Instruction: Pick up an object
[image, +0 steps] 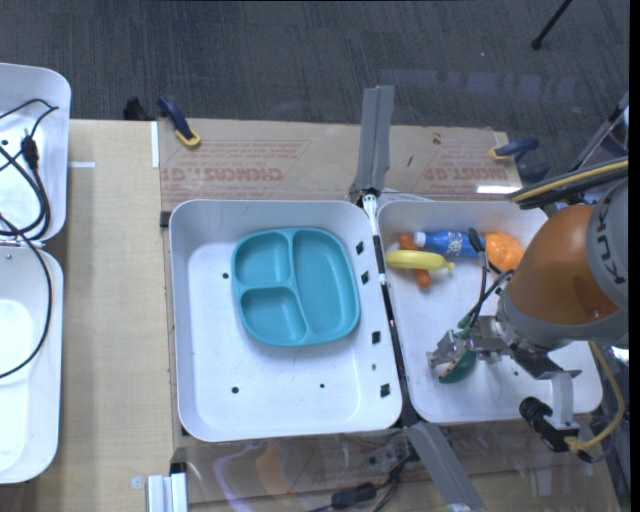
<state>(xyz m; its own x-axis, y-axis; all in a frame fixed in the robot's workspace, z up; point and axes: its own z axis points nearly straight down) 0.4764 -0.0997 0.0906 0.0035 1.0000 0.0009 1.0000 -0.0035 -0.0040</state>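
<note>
Objects lie in the right bin (440, 405): a yellow banana (415, 260) at its 11 o'clock, a blue-and-white bottle (445, 241) just above it, an orange ball (505, 249) at 1 o'clock, and a small orange piece (424, 279) touching the banana's lower side. The tool (450, 358) hangs low at the bin's 6 o'clock, with a dark green object (458, 371) right at its tip; whether it grips that object, or stands open or closed, I cannot tell. The arm (565, 275) covers the bin's 3 o'clock side. The left bin (200, 400) holds a teal divided plate (296, 285) near its centre. Both bins sit on the worktop (110, 300).
</note>
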